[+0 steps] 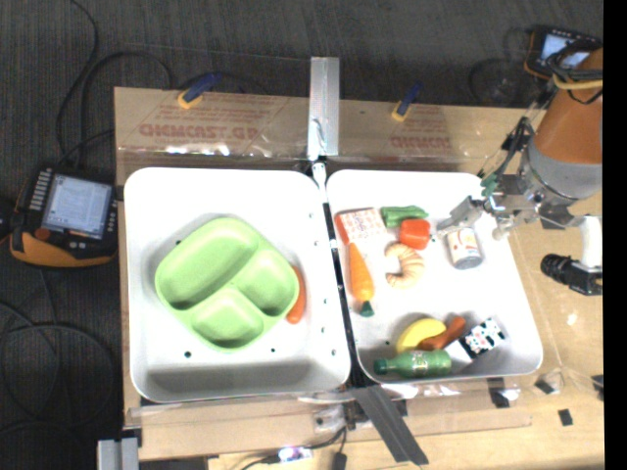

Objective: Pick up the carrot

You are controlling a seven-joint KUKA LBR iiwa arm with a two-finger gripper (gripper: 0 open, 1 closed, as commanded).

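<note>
The arm (568,140) reached in above the right bin's (509,292) far right corner, its orange band and grey wrist tilted down toward the bin. The gripper (487,207) hung over that corner, just above a small white can (465,248); whether the jaws were spread or closed could not be told from the slanted view, and nothing showed between them.

The carrot (361,277) lay flat in the right bin against its left wall, a smooth, tapering orange cone with a green tip pointing toward the near edge, well apart from the gripper. Just beyond the carrot lay a flat red-and-white packet (359,225). Right of the carrot sat a curled, pale shrimp-like piece (406,264), with a glossy red pepper (414,231) and a green pod (403,213) further back. Toward the near wall from the carrot lay a green bottle (415,364) on its side, a yellow banana (421,334) and a black-and-white dotted block (482,337).

Left of the carrot, across the bin walls, the left bin (157,360) held a matte, light-green divided plate (227,280) with rounded compartments, and a second orange piece (296,297) rested against the plate's right edge. Both bins were shallow white plastic on a brown worktop (147,125).
</note>
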